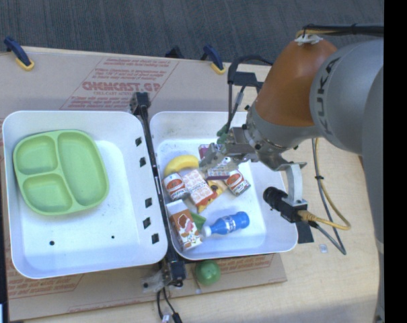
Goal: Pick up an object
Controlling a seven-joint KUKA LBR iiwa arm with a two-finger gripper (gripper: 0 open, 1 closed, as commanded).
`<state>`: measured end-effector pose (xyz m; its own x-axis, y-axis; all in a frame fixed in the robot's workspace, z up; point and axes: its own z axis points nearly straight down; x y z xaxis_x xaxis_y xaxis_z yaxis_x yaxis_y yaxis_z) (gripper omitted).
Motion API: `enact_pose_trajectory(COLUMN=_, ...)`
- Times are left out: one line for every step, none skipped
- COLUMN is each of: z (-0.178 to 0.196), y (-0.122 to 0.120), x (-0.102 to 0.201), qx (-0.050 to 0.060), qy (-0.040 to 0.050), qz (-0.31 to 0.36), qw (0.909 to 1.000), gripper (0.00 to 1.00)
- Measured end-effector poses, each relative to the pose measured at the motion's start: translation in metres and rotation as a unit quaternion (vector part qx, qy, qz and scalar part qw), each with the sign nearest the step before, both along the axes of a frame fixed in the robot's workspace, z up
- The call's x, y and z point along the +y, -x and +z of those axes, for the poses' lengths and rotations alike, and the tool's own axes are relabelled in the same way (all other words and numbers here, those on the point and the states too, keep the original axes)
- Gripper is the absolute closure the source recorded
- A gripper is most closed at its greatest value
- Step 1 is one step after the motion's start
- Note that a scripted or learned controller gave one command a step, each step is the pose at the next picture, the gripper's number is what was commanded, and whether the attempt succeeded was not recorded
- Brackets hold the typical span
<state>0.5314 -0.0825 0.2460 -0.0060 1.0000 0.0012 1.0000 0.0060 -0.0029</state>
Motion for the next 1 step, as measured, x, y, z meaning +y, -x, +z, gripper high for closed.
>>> enact_pose_trajectory(z=-0.0063, y=0.0553, x=0.0687, qx=0.000, qy=0.0009, qz=0.001, qw=1.0000, gripper=1.00)
